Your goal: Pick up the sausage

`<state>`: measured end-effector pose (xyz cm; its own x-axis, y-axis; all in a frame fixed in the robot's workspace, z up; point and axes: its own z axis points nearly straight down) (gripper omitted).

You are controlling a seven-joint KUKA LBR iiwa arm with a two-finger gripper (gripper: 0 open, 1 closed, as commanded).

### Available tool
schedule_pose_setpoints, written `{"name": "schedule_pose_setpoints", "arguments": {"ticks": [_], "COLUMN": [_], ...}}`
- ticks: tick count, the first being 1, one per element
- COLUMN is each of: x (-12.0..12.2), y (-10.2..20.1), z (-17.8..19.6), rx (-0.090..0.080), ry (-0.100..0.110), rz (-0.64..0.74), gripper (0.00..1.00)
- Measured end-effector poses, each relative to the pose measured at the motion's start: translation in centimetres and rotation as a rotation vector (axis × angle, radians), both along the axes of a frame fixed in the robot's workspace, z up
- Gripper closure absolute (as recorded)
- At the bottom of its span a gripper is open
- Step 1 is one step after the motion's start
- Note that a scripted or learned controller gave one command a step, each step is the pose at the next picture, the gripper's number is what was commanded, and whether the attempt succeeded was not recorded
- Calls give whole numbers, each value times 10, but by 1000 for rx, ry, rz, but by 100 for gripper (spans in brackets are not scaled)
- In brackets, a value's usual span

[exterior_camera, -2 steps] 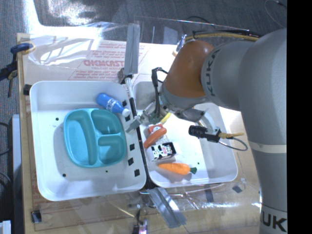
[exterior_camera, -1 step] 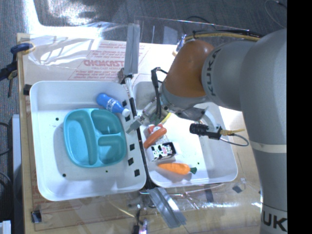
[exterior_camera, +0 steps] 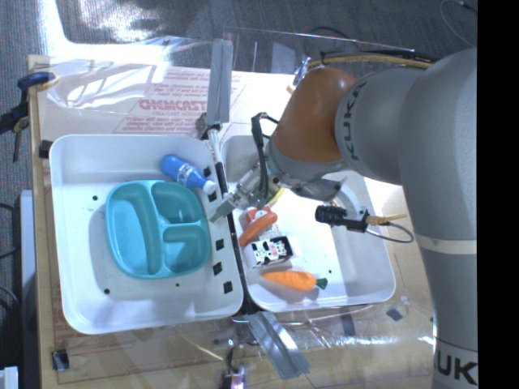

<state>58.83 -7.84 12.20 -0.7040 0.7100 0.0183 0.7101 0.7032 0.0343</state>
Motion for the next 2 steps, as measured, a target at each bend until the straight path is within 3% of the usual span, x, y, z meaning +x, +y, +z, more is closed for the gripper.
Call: {"name": "schedule_pose_setpoints", "arguments": {"ticks": [2], "x": [0], "y": [0], "z": [0], "rx": [1], "ry": [-3], "rz": [29], "gripper": [0]}}
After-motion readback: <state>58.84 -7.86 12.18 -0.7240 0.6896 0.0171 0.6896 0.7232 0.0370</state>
